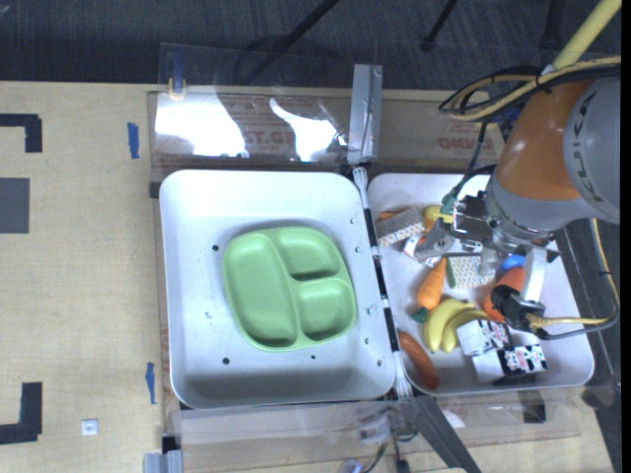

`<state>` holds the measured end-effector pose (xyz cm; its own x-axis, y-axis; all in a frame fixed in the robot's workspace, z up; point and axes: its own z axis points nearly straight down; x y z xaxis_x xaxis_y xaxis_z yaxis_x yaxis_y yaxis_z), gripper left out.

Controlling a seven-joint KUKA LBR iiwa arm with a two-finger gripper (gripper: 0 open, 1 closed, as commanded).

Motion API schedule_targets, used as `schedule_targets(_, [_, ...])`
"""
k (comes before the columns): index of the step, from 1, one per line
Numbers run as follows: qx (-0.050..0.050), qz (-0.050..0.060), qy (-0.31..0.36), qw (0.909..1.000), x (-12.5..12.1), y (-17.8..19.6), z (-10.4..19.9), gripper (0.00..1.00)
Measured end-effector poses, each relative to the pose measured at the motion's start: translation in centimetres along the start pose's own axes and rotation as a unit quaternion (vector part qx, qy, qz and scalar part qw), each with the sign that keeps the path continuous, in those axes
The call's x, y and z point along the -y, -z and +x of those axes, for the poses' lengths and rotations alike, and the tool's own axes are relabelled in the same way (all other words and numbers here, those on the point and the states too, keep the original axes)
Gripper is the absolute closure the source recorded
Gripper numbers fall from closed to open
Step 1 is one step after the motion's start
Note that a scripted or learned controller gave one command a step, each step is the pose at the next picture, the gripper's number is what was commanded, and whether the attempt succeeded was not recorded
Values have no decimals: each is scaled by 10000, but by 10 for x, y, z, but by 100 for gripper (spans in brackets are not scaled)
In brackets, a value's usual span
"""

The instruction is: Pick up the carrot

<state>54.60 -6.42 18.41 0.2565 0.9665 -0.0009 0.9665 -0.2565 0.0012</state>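
Observation:
The carrot (431, 286) is a short orange piece with a green end, lying in the right bin (577, 363) near its middle-left, just above a yellow banana (446, 323). My gripper (441, 240) hangs over the bin right at the carrot's upper end, on the grey arm with the orange band (537, 146) that reaches in from the right. The gripper's body hides how it meets the carrot, and nothing is visibly lifted.
The left bin (187, 215) holds a green divided plate (289, 286). Crowding the right bin are a red oblong item (419, 360), a white patterned box (513, 358), an orange item (510, 279), a small yellow item (431, 213) and a grey packet (397, 230).

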Motion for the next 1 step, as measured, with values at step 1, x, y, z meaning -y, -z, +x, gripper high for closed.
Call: schedule_targets(1, [-8,23,462,9989,-14,-84,-42,0])
